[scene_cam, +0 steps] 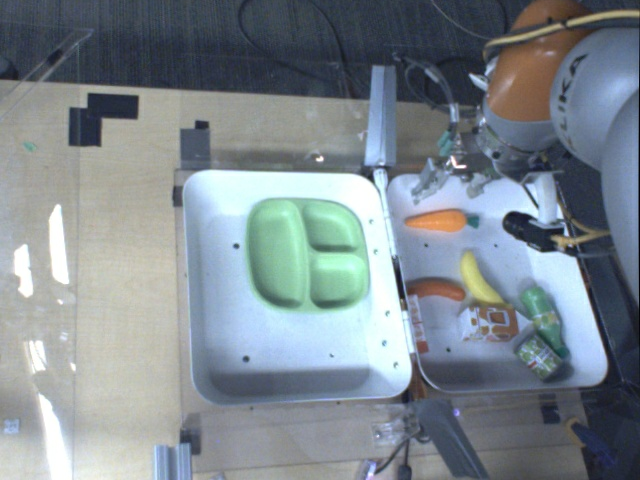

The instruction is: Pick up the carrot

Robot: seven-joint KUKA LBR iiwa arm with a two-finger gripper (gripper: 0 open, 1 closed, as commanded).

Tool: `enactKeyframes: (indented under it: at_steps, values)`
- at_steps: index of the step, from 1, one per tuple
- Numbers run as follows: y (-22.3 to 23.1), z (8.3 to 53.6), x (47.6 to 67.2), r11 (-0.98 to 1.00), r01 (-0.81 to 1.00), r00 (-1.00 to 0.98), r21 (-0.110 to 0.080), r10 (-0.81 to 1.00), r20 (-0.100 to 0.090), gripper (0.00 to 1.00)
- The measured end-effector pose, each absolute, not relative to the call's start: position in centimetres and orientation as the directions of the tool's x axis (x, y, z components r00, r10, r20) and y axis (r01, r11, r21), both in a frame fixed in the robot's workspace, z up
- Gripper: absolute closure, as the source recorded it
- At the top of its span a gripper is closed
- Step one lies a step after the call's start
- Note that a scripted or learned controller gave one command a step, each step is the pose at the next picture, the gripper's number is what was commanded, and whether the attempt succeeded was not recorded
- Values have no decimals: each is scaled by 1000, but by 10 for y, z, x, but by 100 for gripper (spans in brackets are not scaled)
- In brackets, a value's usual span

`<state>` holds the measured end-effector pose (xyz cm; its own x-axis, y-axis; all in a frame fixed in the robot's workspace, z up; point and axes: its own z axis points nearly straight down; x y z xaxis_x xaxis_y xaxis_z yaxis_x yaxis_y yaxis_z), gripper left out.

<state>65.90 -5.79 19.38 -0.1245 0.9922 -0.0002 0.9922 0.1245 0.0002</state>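
Pincer [455, 178] above 1 carrot [437, 222], 2 bins [200, 298].

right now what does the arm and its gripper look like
The arm is a rounded grey casing with dark lettering and an orange band above the wrist. A yellowish cable runs over it. The gripper is small, bare metal, with thin wires at its base.

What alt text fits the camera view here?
The end effector hangs just above the carrot, which lies in the right bin with a banana, sausage, small carton and two green items. The left bin holds a green divided plate.
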Motion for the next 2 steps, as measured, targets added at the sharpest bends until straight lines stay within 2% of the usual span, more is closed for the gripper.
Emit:
enactKeyframes:
  at_steps: [1, 2]
  values:
    - [-62, 186, 624, 92, 996, -92, 5, 996, -1, 0]
    - [-66, 186, 642, -29, 1000, 29, 6, 1000, 0, 0]
